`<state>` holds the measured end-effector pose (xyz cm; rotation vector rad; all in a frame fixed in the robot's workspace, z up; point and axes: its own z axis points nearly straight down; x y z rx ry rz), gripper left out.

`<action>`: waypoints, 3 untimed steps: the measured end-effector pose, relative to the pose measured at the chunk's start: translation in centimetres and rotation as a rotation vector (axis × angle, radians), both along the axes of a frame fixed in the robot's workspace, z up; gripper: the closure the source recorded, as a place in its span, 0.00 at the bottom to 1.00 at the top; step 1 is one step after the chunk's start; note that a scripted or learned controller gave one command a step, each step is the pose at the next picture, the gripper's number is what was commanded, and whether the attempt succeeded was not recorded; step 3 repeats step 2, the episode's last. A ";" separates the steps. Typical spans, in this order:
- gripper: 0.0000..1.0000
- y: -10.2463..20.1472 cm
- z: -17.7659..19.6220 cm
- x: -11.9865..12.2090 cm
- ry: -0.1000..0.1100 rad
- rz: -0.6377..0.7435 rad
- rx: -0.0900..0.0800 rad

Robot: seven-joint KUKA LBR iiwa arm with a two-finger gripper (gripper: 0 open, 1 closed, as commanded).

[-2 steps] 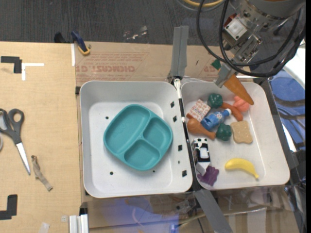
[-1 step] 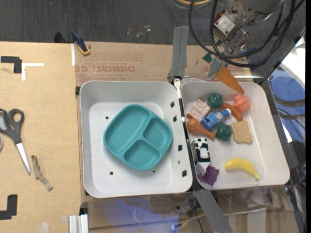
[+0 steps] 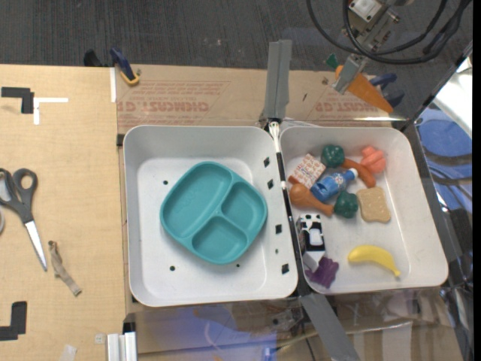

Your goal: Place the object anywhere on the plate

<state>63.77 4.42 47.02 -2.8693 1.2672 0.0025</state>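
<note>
Tan bench (image 3: 60,201) — dark floor (image 3: 150,13)

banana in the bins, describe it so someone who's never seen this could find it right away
Look in the right-hand white bin, the one full of small toys. The banana lies near its front right corner, apart from the cluster further back. It is the only yellow, curved thing there.

Red lettering on the cardboard (image 3: 192,100) behind the bins, seen upside down, reads "CHEMCAS".
</note>
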 end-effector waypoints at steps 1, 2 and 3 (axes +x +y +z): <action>1.00 -7.8 -0.1 2.2 0.000 -0.093 0.000; 1.00 -11.2 2.0 2.2 0.000 0.119 0.000; 1.00 -11.2 2.0 2.2 0.000 0.119 0.000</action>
